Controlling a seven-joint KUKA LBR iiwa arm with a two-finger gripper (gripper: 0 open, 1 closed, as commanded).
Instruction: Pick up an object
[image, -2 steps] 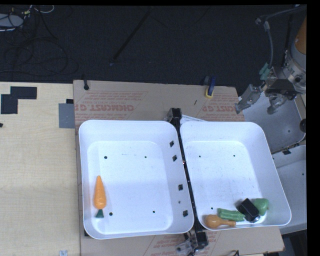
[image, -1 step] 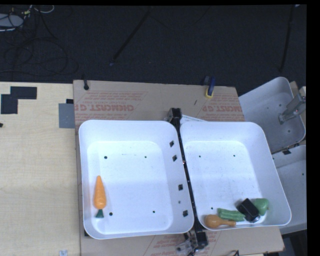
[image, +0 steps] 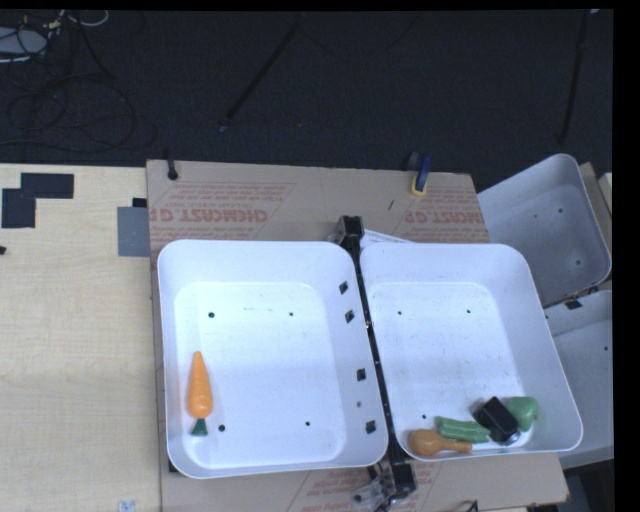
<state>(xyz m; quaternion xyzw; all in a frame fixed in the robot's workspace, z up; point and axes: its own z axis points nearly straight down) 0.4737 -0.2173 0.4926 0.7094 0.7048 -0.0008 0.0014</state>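
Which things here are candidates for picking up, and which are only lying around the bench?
For the job:
carrot in left bin
green piece, black block, orange-tan piece in right bin

Lying about:
cardboard sheet
yellow-and-blue clamp

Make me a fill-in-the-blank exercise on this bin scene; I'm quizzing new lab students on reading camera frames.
1. The toy carrot lies in the ____ bin of the camera view.
2. The black block rests in the right bin, near its ____ right corner.
3. The carrot's body is coloured ____.
4. The bench bears ____ white bins, the left bin among them.

Missing words: left; lower; orange; two
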